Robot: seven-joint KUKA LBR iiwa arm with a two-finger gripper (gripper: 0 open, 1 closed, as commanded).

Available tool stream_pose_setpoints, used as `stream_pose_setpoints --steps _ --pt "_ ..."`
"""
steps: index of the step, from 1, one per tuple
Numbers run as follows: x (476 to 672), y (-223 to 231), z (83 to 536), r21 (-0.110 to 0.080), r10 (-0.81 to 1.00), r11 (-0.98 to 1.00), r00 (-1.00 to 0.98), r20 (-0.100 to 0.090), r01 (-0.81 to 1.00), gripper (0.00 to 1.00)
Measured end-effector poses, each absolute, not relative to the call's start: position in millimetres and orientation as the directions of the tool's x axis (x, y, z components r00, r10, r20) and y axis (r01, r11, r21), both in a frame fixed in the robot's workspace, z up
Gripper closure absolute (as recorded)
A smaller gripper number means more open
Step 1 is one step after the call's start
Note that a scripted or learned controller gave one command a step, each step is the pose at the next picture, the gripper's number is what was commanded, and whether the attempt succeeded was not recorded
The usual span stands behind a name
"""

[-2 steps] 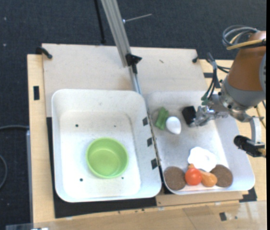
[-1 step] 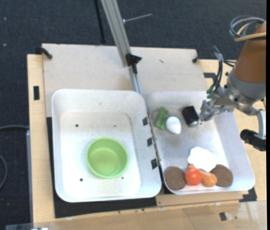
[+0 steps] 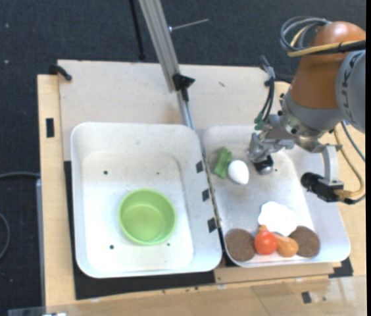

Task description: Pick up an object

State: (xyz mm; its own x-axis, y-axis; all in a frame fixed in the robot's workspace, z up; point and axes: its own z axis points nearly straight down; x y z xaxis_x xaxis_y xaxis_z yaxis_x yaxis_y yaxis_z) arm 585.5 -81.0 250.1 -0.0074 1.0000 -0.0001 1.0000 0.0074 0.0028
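My gripper (image 3: 262,161) hangs over the back part of the right bin (image 3: 317,196), just right of a white egg-shaped object (image 3: 239,172) and a green object (image 3: 222,162) at the bin's left wall. Nothing shows between its fingers. Along the bin's front lie a white lump (image 3: 278,216), a red tomato-like ball (image 3: 266,242), an orange piece (image 3: 287,245) and two brown discs (image 3: 241,243), (image 3: 308,240).
The left bin (image 3: 93,176) holds a green bowl (image 3: 147,216). A slanted metal pole (image 3: 166,51) rises behind the bins' divide. A black cable clip (image 3: 322,185) hangs off the arm above the right bin's right side.
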Motion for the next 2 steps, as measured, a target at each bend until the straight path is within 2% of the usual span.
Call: stream_pose_setpoints --steps 2 --pt "584.5 35.3 253.4 0.003 1.0 0.008 -0.008 0.002 1.0 1.0"
